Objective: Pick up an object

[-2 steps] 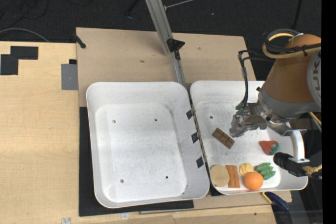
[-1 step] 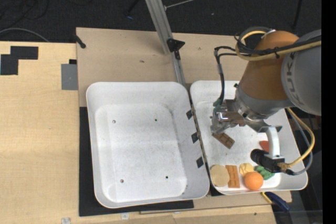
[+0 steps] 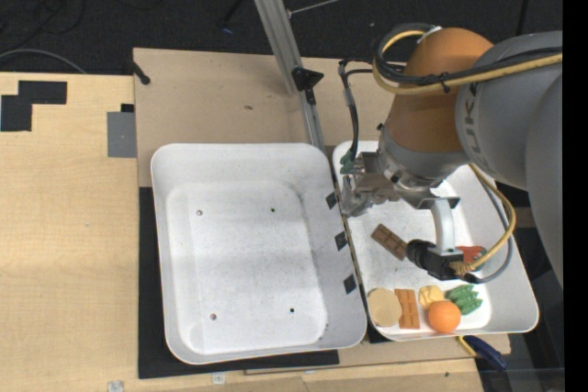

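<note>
At the right bin's (image 3: 514, 317) near edge, an orange ball (image 3: 444, 317), a tan block (image 3: 386, 307) and a green piece (image 3: 465, 297) were seen clustered. Farther back, the hand (image 3: 356, 190) was positioned by the dividing rim; its state could not be told. A rim strike was judged possible.

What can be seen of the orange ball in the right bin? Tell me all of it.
The orange ball is small, round and plain orange with a dull, smooth-looking skin, perhaps a toy fruit. It lies near the front edge of the right bin, in a row of small items: a green piece close to its upper right, a yellow piece just above it, a tan and orange block to its left. The gripper is well back from it.
</note>
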`<state>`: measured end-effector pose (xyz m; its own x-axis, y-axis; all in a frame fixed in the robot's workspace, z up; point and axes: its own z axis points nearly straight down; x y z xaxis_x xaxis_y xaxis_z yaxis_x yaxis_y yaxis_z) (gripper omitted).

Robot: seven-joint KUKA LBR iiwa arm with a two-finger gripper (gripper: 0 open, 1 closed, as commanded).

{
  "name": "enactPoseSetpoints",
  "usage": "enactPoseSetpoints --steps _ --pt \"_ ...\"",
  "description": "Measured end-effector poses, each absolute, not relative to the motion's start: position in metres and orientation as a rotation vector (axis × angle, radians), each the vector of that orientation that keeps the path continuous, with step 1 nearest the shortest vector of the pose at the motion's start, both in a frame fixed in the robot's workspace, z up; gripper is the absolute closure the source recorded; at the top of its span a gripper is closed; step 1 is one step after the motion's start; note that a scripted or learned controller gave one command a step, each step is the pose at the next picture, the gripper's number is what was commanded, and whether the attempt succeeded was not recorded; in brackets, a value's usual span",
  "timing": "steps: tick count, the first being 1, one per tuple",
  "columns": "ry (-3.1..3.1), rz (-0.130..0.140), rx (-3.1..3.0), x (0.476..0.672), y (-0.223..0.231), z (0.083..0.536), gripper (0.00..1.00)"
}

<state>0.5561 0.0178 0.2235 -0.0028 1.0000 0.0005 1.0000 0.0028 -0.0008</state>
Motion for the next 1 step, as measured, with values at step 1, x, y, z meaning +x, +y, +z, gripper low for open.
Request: enactPoseSetpoints --steps 1 --pt "-2.223 0.001 -2.215 0.5777 0.0646 0.2187 1.00"
